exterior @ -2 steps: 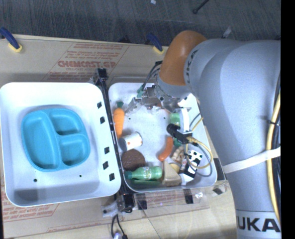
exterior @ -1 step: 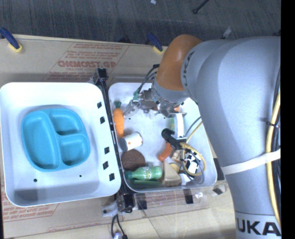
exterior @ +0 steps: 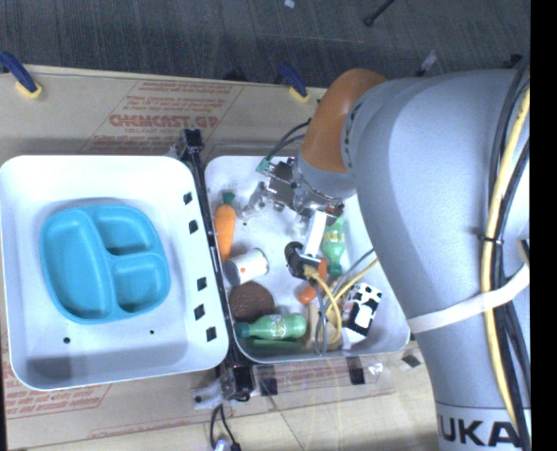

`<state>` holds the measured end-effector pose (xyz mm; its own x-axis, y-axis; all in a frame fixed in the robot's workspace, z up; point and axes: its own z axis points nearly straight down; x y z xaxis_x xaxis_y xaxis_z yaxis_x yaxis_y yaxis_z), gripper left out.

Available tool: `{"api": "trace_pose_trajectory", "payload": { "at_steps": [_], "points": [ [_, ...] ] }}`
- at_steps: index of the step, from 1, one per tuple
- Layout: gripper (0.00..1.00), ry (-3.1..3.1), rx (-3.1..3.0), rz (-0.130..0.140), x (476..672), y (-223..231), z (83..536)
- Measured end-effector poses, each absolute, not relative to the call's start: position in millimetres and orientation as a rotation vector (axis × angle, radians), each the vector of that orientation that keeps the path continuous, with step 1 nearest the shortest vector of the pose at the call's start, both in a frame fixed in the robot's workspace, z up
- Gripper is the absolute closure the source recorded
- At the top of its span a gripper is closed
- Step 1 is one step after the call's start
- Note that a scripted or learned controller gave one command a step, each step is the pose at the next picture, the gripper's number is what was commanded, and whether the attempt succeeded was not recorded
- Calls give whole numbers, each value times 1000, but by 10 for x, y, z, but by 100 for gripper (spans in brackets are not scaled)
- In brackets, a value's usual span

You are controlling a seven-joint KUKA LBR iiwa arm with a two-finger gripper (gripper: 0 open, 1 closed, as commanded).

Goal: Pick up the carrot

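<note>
The orange carrot [exterior: 224, 229] lies in the right bin [exterior: 224, 169], close against its left wall, pointing toward the near side with a green tip at its far end. My gripper [exterior: 274, 194] hovers over the far part of this bin, just right of the carrot's far end and apart from it. Nothing can be made out in its grasp. The arm's grey body and orange band cover the bin's right side.
Near the carrot are a small white cup [exterior: 251, 266], a brown ball [exterior: 252, 301], a lying green bottle [exterior: 276, 327], a second green bottle [exterior: 334, 242], a black-and-white item [exterior: 361, 306] and yellow cables. The left bin [exterior: 34, 365] holds a blue divided tray [exterior: 104, 259].
</note>
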<state>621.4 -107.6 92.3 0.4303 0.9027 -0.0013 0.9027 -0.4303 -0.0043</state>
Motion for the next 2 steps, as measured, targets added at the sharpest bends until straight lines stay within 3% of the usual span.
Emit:
{"api": "trace_pose_trajectory", "payload": {
  "at_steps": [1,2],
  "points": [
    [0,-1432,-2793,9,6511,-1062,928],
    [0,-1197,-2896,18,6092,-980,909]
  ]
}}
